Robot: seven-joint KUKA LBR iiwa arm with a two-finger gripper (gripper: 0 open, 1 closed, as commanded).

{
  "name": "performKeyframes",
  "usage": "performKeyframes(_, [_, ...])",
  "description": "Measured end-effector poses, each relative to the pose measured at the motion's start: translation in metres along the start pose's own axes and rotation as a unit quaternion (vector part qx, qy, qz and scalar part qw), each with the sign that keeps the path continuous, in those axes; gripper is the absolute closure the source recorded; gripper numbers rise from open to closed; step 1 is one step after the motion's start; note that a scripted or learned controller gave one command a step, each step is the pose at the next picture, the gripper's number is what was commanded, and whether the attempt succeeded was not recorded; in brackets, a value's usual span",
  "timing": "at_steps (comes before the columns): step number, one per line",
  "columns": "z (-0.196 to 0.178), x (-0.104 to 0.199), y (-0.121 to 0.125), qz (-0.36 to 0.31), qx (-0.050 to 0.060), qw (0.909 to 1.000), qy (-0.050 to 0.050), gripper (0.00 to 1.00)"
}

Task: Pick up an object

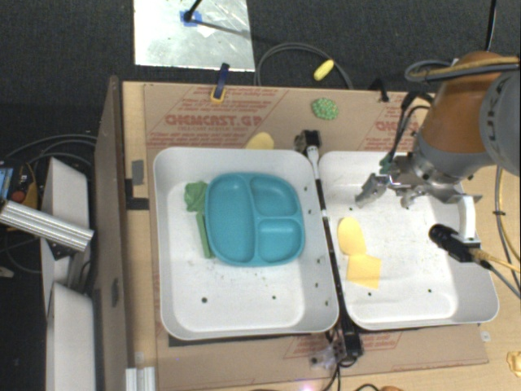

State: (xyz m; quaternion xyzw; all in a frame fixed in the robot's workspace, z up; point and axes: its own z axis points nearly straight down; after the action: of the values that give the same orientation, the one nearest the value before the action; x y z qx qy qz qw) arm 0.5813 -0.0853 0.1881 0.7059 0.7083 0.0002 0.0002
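In the right bin (456, 300) lie a pale yellow rounded piece (351, 235) and, just in front of it, a yellow-orange wedge (364, 270). My gripper (389, 194) hangs over the far part of that bin, behind and to the right of the two yellow pieces and apart from them. It is open, with its fingers (370, 191) spread and nothing between them. The left bin (175, 300) holds a teal divided plate (254, 219) with a green leafy piece (198, 206) along its left side.
A black cylindrical part (450, 243) sticks out over the right side of the right bin. On the cardboard behind the bins lie a green knobbly item (326, 108) and a yellow item (260, 142). A black clip (308, 143) sits where the bins meet.
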Motion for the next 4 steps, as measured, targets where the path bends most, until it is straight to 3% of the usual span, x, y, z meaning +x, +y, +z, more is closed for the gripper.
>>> performKeyframes(1, [0.082, -0.03, -0.038, 0.003, 0.004, 1.0, 0.0, 0.0])
performKeyframes(2, [0.105, -0.025, -0.094, 0.002, 0.002, 1.0, 0.001, 0.0])
performKeyframes(3, [0.009, -0.088, -0.015, 0.0, -0.007, 1.0, -0.004, 0.0])
performKeyframes(4, [0.107, -0.007, -0.078, -0.002, 0.002, 1.0, 0.001, 0.0])
